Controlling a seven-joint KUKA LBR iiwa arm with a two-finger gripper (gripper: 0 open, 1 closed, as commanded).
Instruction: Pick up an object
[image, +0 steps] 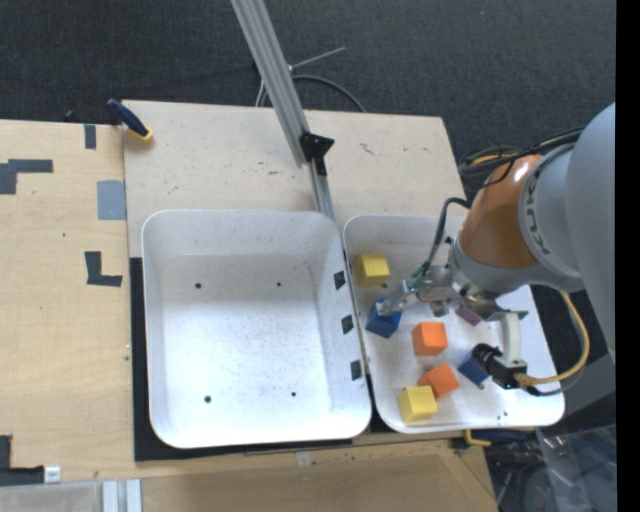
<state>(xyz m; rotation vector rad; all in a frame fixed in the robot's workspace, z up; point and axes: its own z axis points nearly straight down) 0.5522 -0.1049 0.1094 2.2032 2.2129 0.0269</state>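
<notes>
**Gripper low in the right bin, beside a blue block**

Blocks lie scattered across the right bin (540, 330), the smaller of two white bins sitting side by side on the tabletop (220, 150). A yellow cube (375, 267) rests near the bin's upper left corner, close to the wall shared with the left bin (240, 330). Below it, a blue block (383, 322) sits turned at an angle, its corners pointing roughly up and down the view rather than square to the bin walls; it is too compact to show a clear long axis. An orange cube (430, 337) lies just right of the blue one, near the middle of the bin. Lower down, a second orange block (440, 379) is tilted diagonally, touching or nearly touching a yellow cube (418, 402) at the bin's front edge. A small dark blue piece (472, 371) lies just right of that orange block.

The grey arm (560, 220) with its orange band (495, 225) comes in from the right, and the gripper (408, 295) hangs low over the bin, between the upper yellow cube and the blue block. Whether the fingers are apart or together cannot be told; the metal parts there blur together. The tip sits just above the blue block's top corner, but nothing is visibly held between the fingers.
</notes>
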